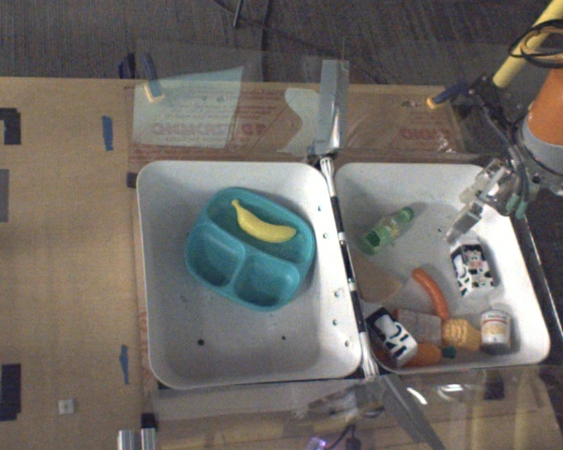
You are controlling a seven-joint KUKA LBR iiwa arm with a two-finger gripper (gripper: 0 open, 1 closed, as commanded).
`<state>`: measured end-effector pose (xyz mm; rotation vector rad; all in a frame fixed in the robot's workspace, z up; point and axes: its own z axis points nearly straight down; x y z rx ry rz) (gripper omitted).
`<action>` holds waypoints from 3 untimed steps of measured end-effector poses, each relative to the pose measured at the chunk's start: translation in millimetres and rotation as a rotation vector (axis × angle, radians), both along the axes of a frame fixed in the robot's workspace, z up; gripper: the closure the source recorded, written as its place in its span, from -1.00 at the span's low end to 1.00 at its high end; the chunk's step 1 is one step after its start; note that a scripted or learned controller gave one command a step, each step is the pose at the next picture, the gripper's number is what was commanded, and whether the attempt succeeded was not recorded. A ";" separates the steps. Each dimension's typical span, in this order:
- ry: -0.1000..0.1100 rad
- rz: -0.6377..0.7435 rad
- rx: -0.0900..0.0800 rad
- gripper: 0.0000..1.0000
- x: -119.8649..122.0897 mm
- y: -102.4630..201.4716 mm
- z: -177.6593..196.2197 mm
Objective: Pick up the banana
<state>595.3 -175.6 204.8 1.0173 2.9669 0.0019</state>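
Note:
A yellow banana lies in the far compartment of a teal divided plate, which sits in the left white bin. My gripper hangs over the far right part of the right bin, well to the right of the banana. Its fingers stand apart with nothing between them.
The right bin holds a green bottle, a cow-print carton, an orange carrot, a black-and-white carton, a small yellow bottle and a small jar. A metal divider runs between the bins.

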 end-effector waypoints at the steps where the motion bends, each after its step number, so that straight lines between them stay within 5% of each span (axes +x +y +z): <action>1: -0.003 0.072 -0.002 -1.00 21.3 -11.6 49.2; 2: 0.001 0.530 -0.001 -1.00 -8.6 31.3 -62.2; 3: -0.003 0.075 -0.001 -1.00 38.4 80.1 -47.7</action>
